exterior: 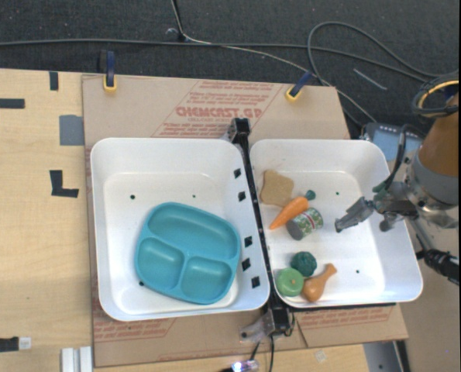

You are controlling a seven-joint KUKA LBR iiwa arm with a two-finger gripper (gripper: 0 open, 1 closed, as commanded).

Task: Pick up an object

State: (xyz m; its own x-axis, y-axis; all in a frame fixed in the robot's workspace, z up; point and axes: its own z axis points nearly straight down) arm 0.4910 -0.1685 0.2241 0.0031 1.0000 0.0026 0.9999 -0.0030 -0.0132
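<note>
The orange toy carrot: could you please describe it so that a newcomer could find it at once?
Look in the right-hand shallow white bin, near the divider. The orange toy carrot lies slanted between a tan bread-like slice and a small grey can. Only it is bright orange, tapered and green-tipped.

Smooth, glossy plastic is noted on the white bins (114,169) and teal tray (187,253); matt printed cardboard (207,107) over a wood-grain desk (21,223).

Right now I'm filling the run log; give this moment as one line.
tool: open, over right bin, holding nothing | nearest: can | left bin: teal plate
</note>
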